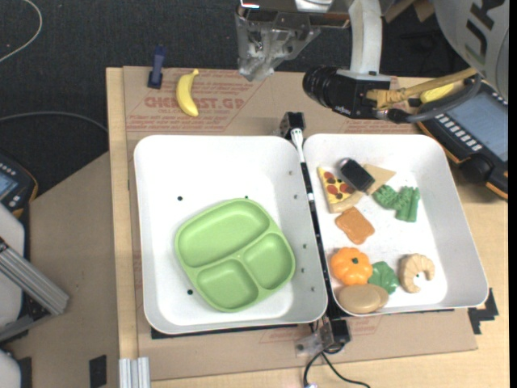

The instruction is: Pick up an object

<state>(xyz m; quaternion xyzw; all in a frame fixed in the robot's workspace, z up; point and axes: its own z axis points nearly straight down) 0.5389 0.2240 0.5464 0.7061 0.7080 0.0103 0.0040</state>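
Smoothly moulded, a three-compartment green plastic tray (pixel 234 254) sits in the left bin (pixel 157 184).

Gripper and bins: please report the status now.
Gripper above bench, behind left bin, holding nothing visible. Toy foods, including pumpkin, in right bin, untouched. Green plate in left bin.

The counter (pixel 81 217) is light wood, w/ a brown cardboard sheet (pixel 226 103) on top (red print on it, partly covered). Behind it the floor (pixel 81 23) is dark, approx. black carpet, and a thin pale cable (pixel 24 14) loops at the top left. An aluminium profile (pixel 32 281) lies at the left edge. Light is even, soft.
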